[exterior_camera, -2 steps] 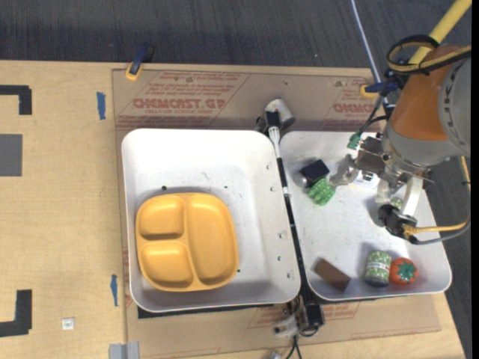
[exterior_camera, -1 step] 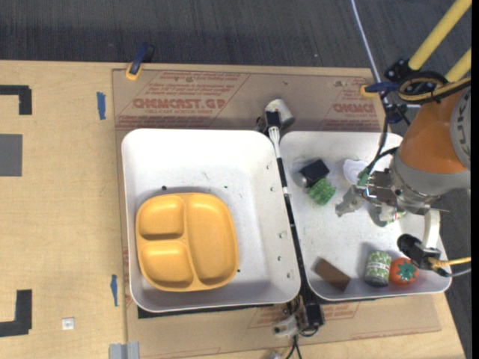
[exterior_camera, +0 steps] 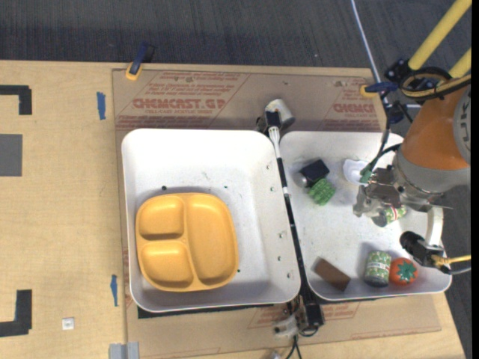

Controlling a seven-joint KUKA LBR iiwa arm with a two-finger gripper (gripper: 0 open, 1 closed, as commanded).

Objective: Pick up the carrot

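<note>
The cardboard-covered surface (exterior_camera: 60, 223) reads "CHEMCAST GP" at upper centre, a yellow three-compartment plastic plate (exterior_camera: 187, 240) fills the left white bin (exterior_camera: 202, 152), and the end effector (exterior_camera: 383, 200), grip unreadable, hovers right of centre; no carrot is identifiable.

A single fixed camera looked down at a slant on the bench (exterior_camera: 60, 200), from a moderate height, taking in both white bins (exterior_camera: 194, 152) with the arm (exterior_camera: 438, 137) entering at right.
</note>
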